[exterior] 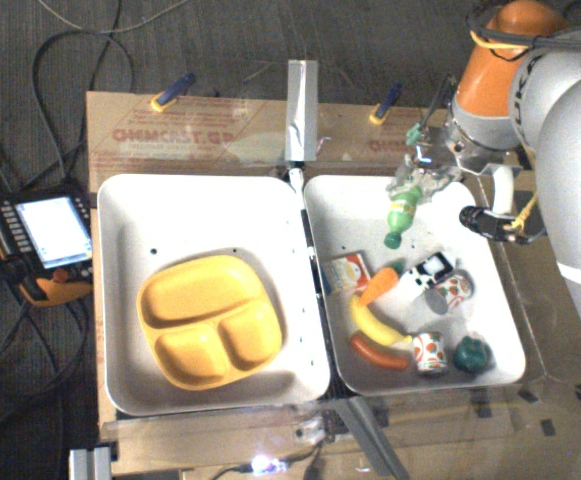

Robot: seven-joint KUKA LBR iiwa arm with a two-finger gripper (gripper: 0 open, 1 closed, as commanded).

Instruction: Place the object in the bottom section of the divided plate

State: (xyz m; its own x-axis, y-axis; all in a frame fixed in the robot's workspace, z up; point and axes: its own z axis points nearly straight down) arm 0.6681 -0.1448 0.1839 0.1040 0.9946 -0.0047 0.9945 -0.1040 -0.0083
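Clamped between the claw's fingers hangs a small green plastic bottle, tilted, its round cap end pointing down toward the floor of the right-hand shallow white bin. The grey arm with its orange band reaches in over that bin's upper right corner. Below the bottle lie a yellow banana, an orange carrot, a red sausage, a small red-and-white carton, two patterned cans and a dark green lump. The yellow divided plate sits in the left white bin, well apart from the bottle.
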